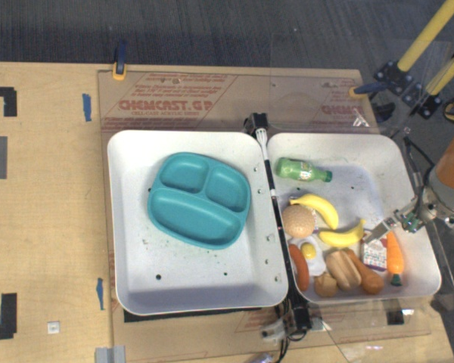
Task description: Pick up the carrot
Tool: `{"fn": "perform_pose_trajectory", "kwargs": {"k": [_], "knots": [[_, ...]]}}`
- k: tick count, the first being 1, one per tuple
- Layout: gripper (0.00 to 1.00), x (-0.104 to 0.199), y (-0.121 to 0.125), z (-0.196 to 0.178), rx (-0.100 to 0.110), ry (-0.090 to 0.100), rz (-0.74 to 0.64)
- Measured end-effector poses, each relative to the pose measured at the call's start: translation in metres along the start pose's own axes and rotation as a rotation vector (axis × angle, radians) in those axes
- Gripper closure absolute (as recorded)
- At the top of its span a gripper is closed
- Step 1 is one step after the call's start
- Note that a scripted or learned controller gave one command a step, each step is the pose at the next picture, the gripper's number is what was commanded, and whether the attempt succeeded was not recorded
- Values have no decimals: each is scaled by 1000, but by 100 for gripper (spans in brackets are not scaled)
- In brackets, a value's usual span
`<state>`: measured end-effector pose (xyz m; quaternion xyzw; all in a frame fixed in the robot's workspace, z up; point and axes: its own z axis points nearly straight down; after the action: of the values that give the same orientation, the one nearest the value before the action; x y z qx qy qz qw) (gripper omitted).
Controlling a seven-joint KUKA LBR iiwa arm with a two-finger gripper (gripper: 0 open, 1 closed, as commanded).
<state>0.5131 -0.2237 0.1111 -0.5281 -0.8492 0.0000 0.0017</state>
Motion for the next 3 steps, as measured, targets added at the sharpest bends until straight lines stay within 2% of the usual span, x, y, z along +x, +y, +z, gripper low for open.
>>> {"fn": "perform_pose_trajectory", "kwargs": {"k": [1, 2, 3], "knots": [[0, 59, -4, 23, -11, -17, -172], [0, 53, -6, 23, -8, -21, -557], [0, 70, 3, 22, -6, -19, -693]]}}
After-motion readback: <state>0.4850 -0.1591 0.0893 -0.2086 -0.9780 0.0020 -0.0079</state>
